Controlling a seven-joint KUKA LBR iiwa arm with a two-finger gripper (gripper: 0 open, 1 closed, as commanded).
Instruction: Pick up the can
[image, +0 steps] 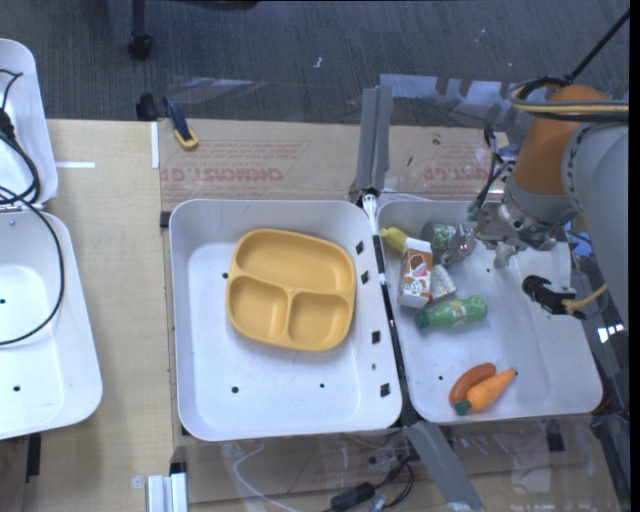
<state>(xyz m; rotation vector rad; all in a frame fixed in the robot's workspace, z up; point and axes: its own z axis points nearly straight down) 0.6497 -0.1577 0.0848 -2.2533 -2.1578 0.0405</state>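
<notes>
Carrot (482, 388) nearest me, lying at front of right bin (560, 400). Behind it green bottle (453, 313) on its side, touching small carton (417, 277). Left bin (200, 380) carries yellow divided tray (291, 289). Further back I see yellow item (394, 239) at right bin's far left corner, can (448, 242) just beside carton's far end. Gripper (478, 243) low at far side of right bin, right next to can; I cannot tell its state, nothing visibly held
</notes>
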